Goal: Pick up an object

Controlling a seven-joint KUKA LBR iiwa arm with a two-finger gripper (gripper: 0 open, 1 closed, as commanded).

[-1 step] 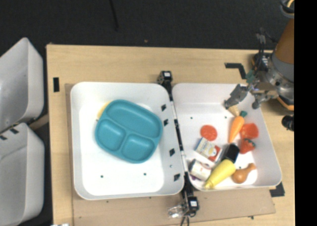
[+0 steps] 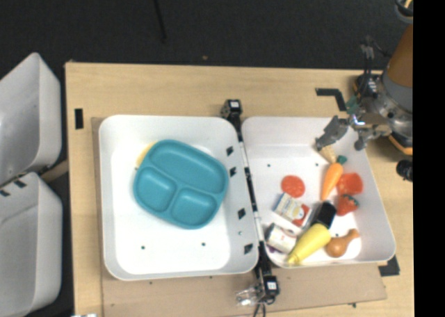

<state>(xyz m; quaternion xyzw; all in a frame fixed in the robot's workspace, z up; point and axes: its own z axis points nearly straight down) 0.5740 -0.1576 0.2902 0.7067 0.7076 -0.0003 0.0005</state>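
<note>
gripper is hovering over the right bin's upper right corner, fingers splayed apart, gripping nothing. nearest object, the carrot, is lying just below the fingers, long axis running near-vertical in view, tip toward them. arm is getting cut off at right; small items near the yellow bottle are hard to identify.

I see a tan bench with two white bins sitting directly on it, side by side and touching along the middle. Left bin takes the left half, right bin the right half. Bare bench shows along the back and left edges.
</note>
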